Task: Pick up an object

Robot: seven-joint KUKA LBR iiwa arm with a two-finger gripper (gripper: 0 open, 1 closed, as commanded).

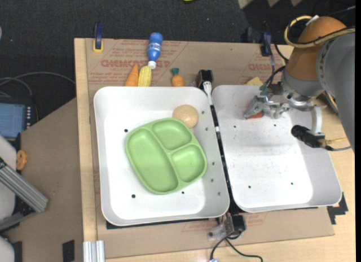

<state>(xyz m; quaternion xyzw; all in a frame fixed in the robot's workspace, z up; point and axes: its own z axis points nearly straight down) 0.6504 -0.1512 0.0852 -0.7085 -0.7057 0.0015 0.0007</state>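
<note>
My gripper [262,110] hangs low over the far part of the right bin [282,182], with its fingers spread open. A small red-orange piece [255,115] lies on the bin floor just beside its left finger [250,109]; nothing sits between the fingers. In the left bin [110,142] a green divided plate [165,154] lies flat. A round beige object [185,115] rests against the plate's far edge.
Behind the bins on the bench lie a blue-and-white bottle [154,47], a corn cob [145,75], a carrot [131,77] and a small orange toy [177,78]. The grey arm [333,57] enters from the right. A black part [307,135] juts over the right bin.
</note>
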